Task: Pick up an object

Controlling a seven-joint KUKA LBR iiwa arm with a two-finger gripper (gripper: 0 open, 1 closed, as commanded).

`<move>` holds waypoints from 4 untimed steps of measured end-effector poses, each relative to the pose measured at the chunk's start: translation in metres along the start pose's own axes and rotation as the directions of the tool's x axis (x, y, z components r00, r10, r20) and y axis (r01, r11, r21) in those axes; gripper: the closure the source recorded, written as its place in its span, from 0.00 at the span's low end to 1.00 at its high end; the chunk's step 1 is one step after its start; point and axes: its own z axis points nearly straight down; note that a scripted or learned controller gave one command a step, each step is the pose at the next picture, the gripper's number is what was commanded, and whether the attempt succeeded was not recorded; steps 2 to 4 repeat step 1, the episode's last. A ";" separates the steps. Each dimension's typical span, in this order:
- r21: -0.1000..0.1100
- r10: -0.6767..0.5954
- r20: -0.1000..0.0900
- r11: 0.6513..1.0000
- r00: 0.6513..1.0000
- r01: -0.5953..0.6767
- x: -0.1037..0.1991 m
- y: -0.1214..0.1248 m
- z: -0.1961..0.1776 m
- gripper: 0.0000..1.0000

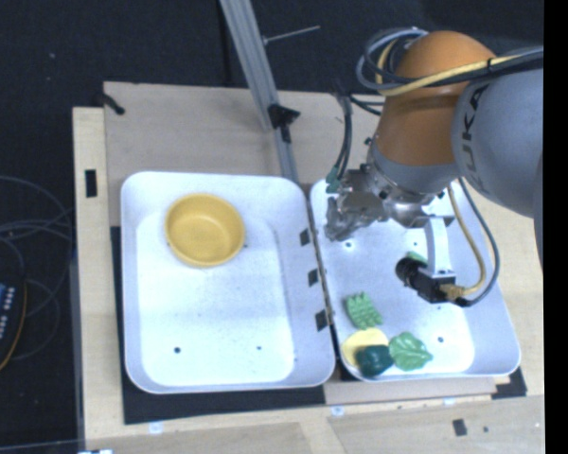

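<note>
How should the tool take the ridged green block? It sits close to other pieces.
Grip the green block across its short sides, coming straight down. It lies flat and apart in the right bin, with bare floor around it; the cluster sits just below.

My arm (pixel 506 130) is showing a smooth grey shell with dark letters running down its side. Above the wrist an orange band (pixel 426 93) is bulging round and glossy. Cables (pixel 398 50) in grey and yellow are looping over the top of that band, and one yellow cable is trailing down past the wrist to a small black block. My end effector (pixel 346 218) is looking metallic grey, built of small angular parts.
</note>
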 end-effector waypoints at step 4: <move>0.000 0.001 0.001 1.000 1.000 -0.001 0.051 -0.018 0.005 1.00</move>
